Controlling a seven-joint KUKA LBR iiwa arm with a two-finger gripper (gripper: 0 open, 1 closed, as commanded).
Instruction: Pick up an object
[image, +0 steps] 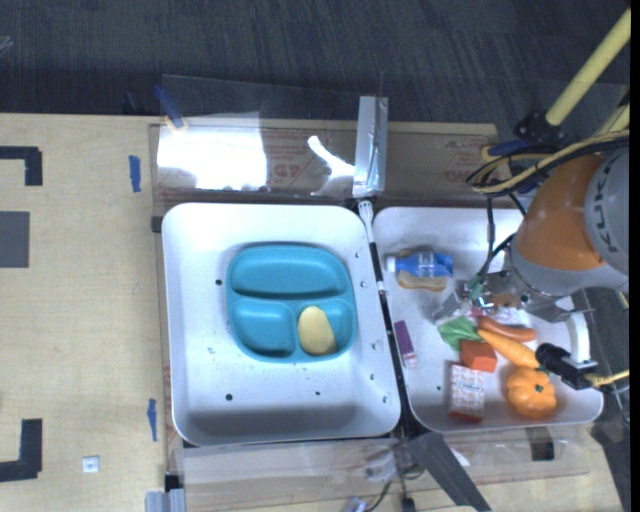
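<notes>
Camera view, from above at a slant. Two shallow white bins are seen side by side on the counter (70, 300). In the left bin (190, 380) a blue divided tray (262, 300) is set, and a yellow egg-shaped object (316, 330) lies in the tray's near right compartment, its long axis running near to far.

The right bin (425, 400) holds a cluster of small objects. A blue-and-tan packet (423, 269) lies at the far left, long axis left to right. A slim purple stick (405, 341) lies beside the dividing wall, long axis near to far. A toy carrot (511, 345) lies toward the right, its long axis slanting from far left to near right, with a green leafy piece (458, 331) just beside its left end. A small red-orange block (478, 356) sits just near of the carrot, a white-and-red carton (466, 388) nearer still, and an orange pumpkin-like toy (531, 393) at the near right.

The arm (565, 225) is seen entering from the right, with its claw (485, 296) lowered over the far end of the cluster, just beside the green piece and the carrot. Whether the claw is open or closed cannot be told; nothing is seen held in it.
</notes>
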